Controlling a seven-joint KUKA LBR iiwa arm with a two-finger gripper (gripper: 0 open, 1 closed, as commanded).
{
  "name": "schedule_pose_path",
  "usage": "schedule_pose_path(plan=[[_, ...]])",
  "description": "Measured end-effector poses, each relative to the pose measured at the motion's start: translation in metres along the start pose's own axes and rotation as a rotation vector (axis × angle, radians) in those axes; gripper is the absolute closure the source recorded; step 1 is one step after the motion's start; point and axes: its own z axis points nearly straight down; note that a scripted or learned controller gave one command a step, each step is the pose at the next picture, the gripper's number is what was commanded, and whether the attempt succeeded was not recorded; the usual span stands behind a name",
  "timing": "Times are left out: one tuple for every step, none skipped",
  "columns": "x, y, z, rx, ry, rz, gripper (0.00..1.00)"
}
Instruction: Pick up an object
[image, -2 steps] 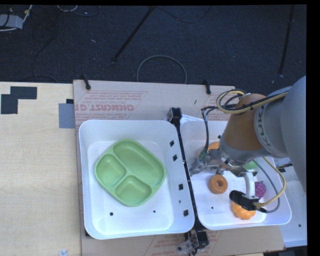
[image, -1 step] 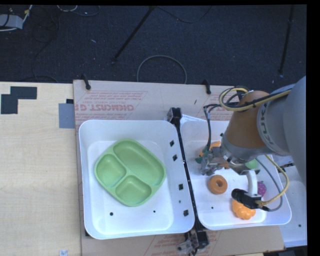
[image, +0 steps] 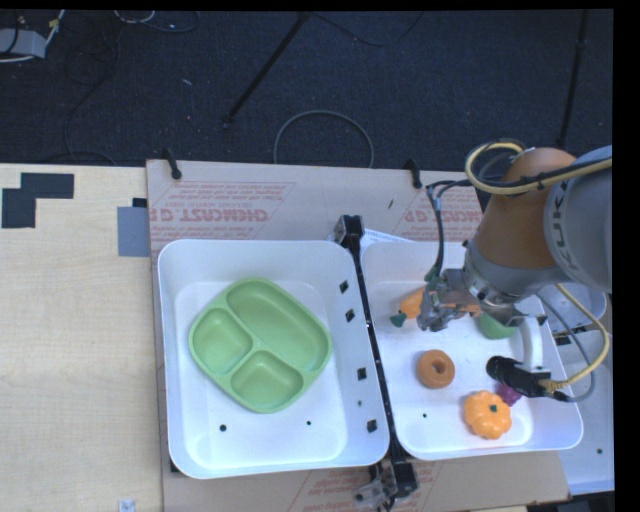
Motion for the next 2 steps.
schedule_pose_path(plan=[[-0.001,0.01,-0.049,0.0,0.0,-0.006,1.0],[-0.003,0.011,-0.102,-0.001,0.0,-0.007,1.0]])
